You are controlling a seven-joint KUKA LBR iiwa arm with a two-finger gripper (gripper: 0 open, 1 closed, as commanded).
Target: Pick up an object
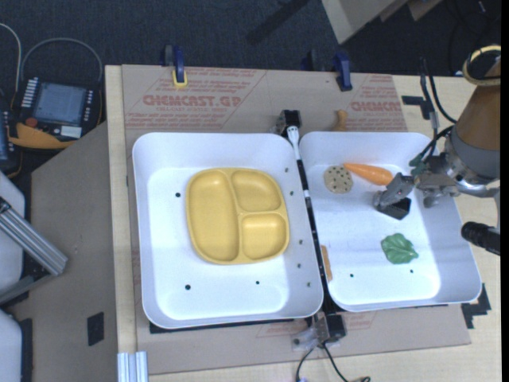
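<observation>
camera view: arm low over the right bin, nothing picked yet.
going left to right: red "chemcast" print on the far board, yellow divided tray (237, 213) in the left bin (155, 237); cookie (338, 179), carrot (371, 173), gripper (395, 196) just beside the carrot, its finger state i cannot tell, green leaf (398, 248) nearer. next, i'd guess: settle on one and close.

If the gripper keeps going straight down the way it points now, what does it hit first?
Probably the bare floor of the right bin. The gripper hangs just below the carrot, right of the cookie and above the green piece. Depth is unclear, so it may clip the carrot's end.
</observation>
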